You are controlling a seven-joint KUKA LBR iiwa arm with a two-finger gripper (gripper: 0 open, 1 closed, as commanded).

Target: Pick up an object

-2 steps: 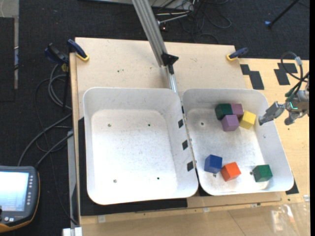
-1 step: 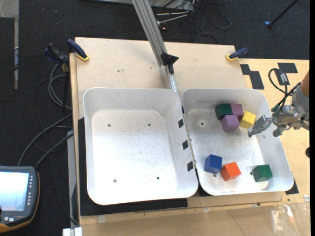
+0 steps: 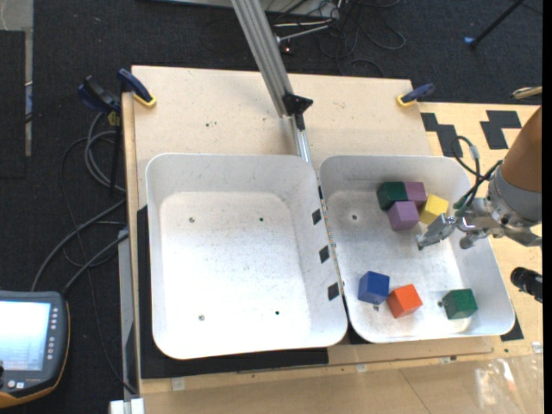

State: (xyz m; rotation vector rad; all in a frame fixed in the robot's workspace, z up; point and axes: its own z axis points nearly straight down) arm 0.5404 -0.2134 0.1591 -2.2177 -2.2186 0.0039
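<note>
The gripper (image 3: pixel 442 229) hangs low in the right bin (image 3: pixel 483 257), just below the yellow cube (image 3: pixel 435 207); whether it is released or clenched cannot be told, and nothing shows between its tips. Beside the yellow cube, toward the divider, sit two purple cubes (image 3: pixel 404 215) and a dark green one (image 3: pixel 391 193), tightly clustered. Nearer the front rim lie a blue cube (image 3: pixel 373 286), an orange cube (image 3: pixel 404 300) and a green cube (image 3: pixel 460 303), with bare floor between them and the cluster.

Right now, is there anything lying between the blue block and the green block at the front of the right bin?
Yes. In the camera view, an orange block sits between the blue block and the green block, close beside the blue one.
</note>
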